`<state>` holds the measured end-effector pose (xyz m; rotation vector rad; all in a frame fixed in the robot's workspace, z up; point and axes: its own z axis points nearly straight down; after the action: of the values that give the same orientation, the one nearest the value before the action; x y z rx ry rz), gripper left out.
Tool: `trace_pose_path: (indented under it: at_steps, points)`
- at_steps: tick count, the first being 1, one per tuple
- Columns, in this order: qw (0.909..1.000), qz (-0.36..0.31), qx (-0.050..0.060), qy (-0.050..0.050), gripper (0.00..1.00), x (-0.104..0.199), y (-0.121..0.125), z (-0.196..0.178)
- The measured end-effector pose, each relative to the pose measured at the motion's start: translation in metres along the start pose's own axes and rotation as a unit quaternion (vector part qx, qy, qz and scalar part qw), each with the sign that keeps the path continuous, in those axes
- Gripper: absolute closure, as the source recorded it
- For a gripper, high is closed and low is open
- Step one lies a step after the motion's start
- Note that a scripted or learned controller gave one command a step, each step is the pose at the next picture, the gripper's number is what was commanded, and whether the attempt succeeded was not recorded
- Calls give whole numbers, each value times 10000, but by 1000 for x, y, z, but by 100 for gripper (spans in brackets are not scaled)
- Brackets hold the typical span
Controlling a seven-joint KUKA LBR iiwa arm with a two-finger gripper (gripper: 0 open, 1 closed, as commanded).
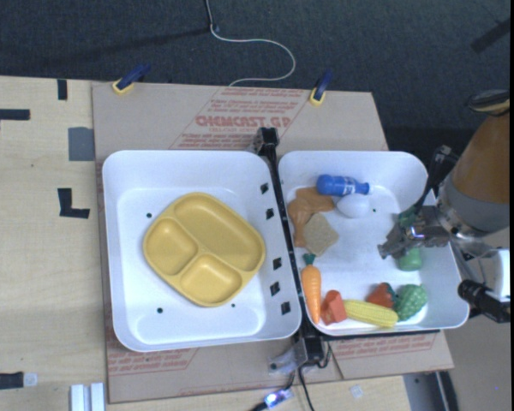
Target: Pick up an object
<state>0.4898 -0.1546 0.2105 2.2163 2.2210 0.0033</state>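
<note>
The gripper [403, 240] is low inside the right bin [364, 163], near its 3 o'clock wall, and a small green object [409, 259] lies just under and beside it, touching it as far as I can judge. Whether the gripper is spread or pressed together, I cannot tell, because the dark metal parts blend together from this angle; so I also cannot say that the green object is held.

The first risk, in my judgement, is a grasp on the edge of this green piece only. It sits close to the bin wall, so one side of the gripper may strike the wall, or push the piece away instead of closing around it.

At 6 o'clock from the gripper lie a green leafy toy [410, 299], a red piece [379, 294] and a yellow corn [369, 313], all crowded near the bottom rim. If the arm drifts that way, it could disturb them or catch two things at once.

At 9 to 11 o'clock are a brown square piece [320, 234], a white egg-like object [354, 205] and a blue bottle [340, 184]; a carrot [311, 287] lies at 8 o'clock. The round ones may roll if touched.

Further at 9 o'clock, the left bin [128, 174] carries a yellow divided plate [203, 247], well apart and not at risk.
</note>
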Motion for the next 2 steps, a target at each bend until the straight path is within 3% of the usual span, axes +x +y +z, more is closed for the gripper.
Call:
trace_pose_path:
  at_steps: [1, 2]
  points:
    - [10000, 2, 21, 7, 100, 1, 0, -14]
    - [10000, -21, 31, 15, 100, 53, 0, -23]
